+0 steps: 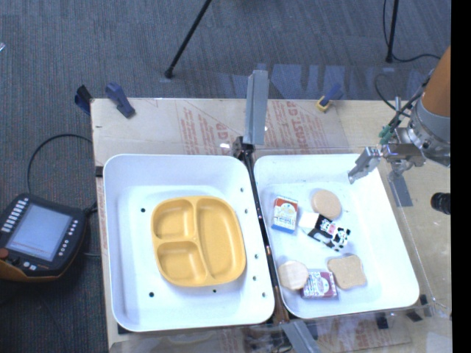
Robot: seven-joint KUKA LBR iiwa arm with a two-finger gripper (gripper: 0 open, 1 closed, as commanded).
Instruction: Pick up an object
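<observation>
Nearest the lens, along the front of the right-hand shallow white bin [397,285], lie a small red-and-white carton [319,284], a tan toast-shaped slice [347,271] and a round tan cookie-like disc [293,274], close together.

At the right, the pincer [383,157] hangs over that bin's far right rim, carrying nothing; its metal fingers [360,166] appear spread apart, though they are small and I would not swear to it. It seems poised above the bin to choose a target.

Outward from it, inside the same bin, sit another round tan disc [326,204], a black-and-white cow-patterned toy [329,232] and a white carton with a red label [285,214]. Any of these could be picked; they are loosely scattered, leaving room for fingers.

Beyond, the left white bin [125,182] holds a yellow three-compartment plastic tray [198,240]. Both bins rest on the surface [184,123].
</observation>
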